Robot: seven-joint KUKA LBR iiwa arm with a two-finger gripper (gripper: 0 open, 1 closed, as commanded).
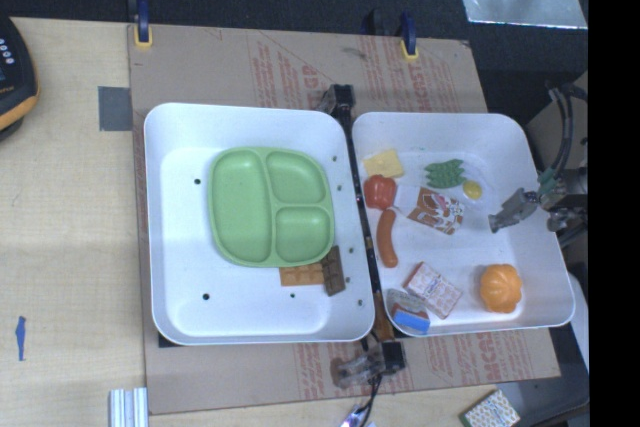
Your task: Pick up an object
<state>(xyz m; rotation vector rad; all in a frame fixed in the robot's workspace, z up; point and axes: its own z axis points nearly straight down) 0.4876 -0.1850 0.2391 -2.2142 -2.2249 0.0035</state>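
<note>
My gripper (512, 211) reaches in from the right, low over the right bin (520, 137) near its right wall, with nothing visibly held. To its left lie a printed packet (437, 210), a green leafy toy (445, 172) and a small yellow piece (471, 188). An orange fruit (500, 286) sits below the gripper. Further left are a yellow wedge (383, 163), a red pepper (379, 191) and an orange sausage (386, 237). A small printed box (433, 289) and a blue-and-white can (408, 317) rest at the bin's front.
The left bin (170, 215) holds a green divided plate (271, 205) and brown blocks (314, 273) by its front right. Clamps (342, 98) join the bins at the middle ridge. A yellow-black device (12, 75) sits at the far left.
</note>
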